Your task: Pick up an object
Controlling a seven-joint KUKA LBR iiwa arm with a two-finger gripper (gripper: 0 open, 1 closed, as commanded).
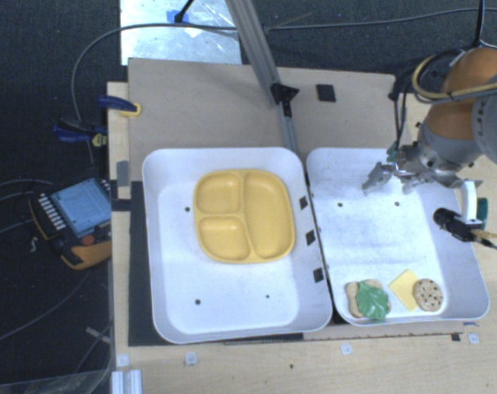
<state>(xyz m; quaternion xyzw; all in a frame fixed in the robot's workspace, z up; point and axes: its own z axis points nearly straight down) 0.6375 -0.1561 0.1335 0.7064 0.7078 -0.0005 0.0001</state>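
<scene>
Your jaws (389,176) hang spread and empty over the right bin (347,220), at its far edge. The yellow divided plate (244,216) sits in the other bin. Toward the near rim lie green leaf (373,301), cheese slice (402,288), cookie (428,295); descend squarely over one.

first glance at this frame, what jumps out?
The yellow divided plate in the middle of the left bin. Next, the small food pieces along the right bin's near edge: a green leaf, a yellow cheese wedge, a cookie. The gripper is over that bin's far end, apart from them.
</scene>
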